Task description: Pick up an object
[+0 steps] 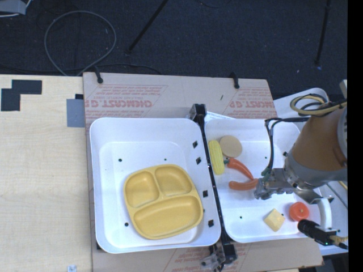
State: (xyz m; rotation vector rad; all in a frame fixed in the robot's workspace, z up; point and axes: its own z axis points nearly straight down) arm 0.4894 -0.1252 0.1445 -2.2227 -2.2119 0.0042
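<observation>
Right bin: jaws just beside orange sausage, right end.

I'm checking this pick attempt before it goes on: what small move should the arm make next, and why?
Probably a short shift toward the orange carrot-like pieces, then down. The gripper sits low in the right bin at the right end of those pieces, with nothing visibly between its fingers. The yellow block and the red-orange round piece lie farther off, nearer the bin's front.
</observation>
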